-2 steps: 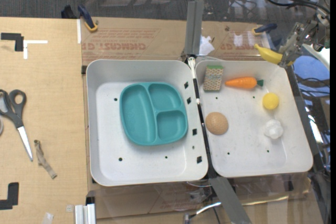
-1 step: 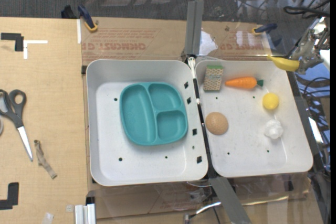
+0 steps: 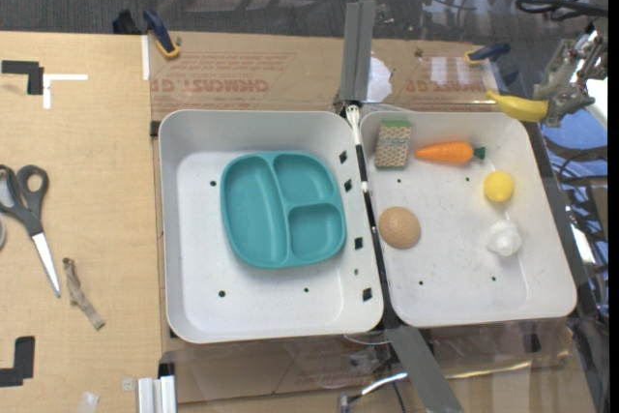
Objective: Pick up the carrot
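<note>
The carrot point(image 3: 445, 152) is orange with a small green top at its right end. It lies flat, roughly left to right, near the far edge of the right bin point(image 3: 464, 300). A small green and tan box point(image 3: 394, 143) stands just left of it, a short gap away. Nothing lies on top of the carrot.
The right bin also holds a brown egg-shaped ball point(image 3: 398, 227), a yellow ball point(image 3: 498, 187) and a white crumpled item point(image 3: 503, 237). A banana point(image 3: 515, 105) rests at its far right corner beside a metal fixture with cables point(image 3: 571, 77). A teal divided plate point(image 3: 285, 208) sits in the left bin point(image 3: 184, 237).
</note>
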Available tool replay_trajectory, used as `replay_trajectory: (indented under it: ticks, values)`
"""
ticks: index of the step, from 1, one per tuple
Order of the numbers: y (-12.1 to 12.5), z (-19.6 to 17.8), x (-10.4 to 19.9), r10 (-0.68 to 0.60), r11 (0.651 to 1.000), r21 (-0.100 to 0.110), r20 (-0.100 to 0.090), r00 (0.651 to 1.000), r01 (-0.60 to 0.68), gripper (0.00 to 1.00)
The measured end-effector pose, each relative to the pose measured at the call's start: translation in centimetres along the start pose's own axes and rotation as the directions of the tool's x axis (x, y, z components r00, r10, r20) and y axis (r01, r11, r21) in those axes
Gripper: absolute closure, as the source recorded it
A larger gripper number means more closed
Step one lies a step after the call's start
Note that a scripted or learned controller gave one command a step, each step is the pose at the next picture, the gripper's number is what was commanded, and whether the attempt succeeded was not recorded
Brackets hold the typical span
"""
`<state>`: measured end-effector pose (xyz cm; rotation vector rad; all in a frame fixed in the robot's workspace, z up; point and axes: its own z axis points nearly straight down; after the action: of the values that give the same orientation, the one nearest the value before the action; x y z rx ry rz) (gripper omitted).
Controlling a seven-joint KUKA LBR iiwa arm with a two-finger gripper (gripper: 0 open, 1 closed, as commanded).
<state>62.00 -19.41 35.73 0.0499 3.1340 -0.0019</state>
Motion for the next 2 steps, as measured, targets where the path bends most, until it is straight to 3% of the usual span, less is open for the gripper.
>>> replay_trajectory:
  ticks: [1,2]
  values:
    - [-3.0,2.1,6.1,-0.341,0.940,-0.002,-0.002,0.940,0.341,1.00]
    - [-3.0,0.1,12.9,-0.302,0.953,-0.002,-0.002,0.953,0.302,1.00]
